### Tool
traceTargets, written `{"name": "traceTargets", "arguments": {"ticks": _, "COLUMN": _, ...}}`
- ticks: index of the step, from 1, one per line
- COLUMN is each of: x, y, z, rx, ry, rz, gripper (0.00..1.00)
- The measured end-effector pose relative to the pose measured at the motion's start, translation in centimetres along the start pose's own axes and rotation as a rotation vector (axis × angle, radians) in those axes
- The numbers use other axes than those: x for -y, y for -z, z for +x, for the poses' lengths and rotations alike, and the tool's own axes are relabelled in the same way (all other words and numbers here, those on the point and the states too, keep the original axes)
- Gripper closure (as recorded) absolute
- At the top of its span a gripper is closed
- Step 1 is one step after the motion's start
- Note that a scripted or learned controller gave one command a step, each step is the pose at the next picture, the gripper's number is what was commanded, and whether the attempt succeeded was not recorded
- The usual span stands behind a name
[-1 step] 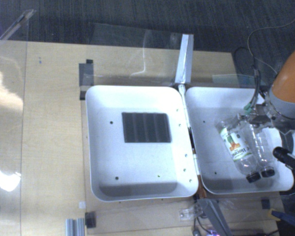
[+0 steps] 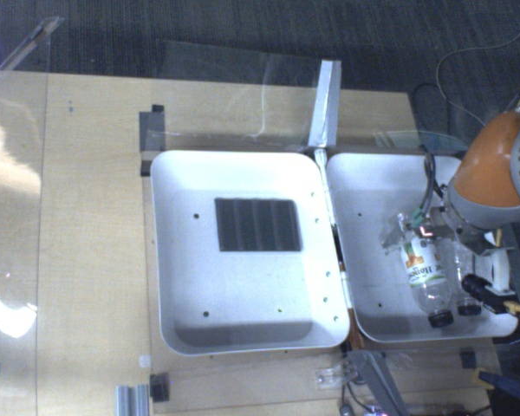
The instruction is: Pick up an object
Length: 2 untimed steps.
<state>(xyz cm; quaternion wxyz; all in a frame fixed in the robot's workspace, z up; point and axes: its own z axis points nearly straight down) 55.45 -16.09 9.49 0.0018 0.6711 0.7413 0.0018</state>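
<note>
Approach/grasp step. Clear plastic bottle (image 2: 426,271) lies in the right bin (image 2: 364,232), cap toward the near rim. Claw (image 2: 426,228) sits over its upper end; can't tell its state. Next move: confirm a pinch on the bottle, then lift straight up.

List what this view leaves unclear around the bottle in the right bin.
- End effector: the orange-banded wrist above covers it, so open or shut is unreadable.
- Grasp: whether the clear bottle is between its fingers is hidden.
- Bottle label: print too small to read.
- Right bin: its far right side is covered by the arm.
</note>
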Motion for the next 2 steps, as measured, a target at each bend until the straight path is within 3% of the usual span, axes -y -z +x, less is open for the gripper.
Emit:
{"name": "traceTargets", "arguments": {"ticks": 1, "x": -0.2, "y": 1.1, "z": 0.1, "rx": 0.000, "ry": 0.002, "rz": -0.004, "gripper": 1.00}}
{"name": "traceTargets", "arguments": {"ticks": 2, "x": -7.2, "y": 8.8, "z": 1.7, "rx": 0.002, "ry": 0.131, "rz": -0.003, "gripper": 1.00}}
